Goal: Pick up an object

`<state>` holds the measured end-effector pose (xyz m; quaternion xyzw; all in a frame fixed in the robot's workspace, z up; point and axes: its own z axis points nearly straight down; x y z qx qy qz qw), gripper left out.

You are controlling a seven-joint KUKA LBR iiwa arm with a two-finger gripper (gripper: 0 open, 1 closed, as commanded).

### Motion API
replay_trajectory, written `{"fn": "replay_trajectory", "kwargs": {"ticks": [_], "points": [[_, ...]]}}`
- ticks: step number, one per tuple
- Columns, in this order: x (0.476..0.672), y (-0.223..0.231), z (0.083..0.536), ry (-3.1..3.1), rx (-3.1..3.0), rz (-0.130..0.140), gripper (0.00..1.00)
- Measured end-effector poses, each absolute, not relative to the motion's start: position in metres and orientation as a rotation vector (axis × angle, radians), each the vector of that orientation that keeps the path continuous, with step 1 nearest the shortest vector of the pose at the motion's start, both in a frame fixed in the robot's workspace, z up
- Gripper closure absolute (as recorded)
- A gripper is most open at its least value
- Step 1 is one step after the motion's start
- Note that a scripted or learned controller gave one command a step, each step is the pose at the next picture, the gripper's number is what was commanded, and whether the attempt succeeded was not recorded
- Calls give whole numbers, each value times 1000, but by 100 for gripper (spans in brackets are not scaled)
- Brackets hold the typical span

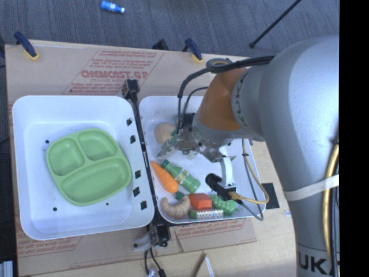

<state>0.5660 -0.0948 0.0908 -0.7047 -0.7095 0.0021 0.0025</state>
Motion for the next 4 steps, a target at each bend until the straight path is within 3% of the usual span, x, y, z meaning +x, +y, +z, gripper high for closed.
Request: {"fn": "replay_trajectory", "kwargs": {"ticks": [1,2,3,4], "points": [[481,-92,105,-2228,-2214,3,0],[574,-140,92,-2226,-2213,3,0],[574,-139,101,-2229,-2207,5,100],[574,-139,101,-2229,-2207,5,0]]}}
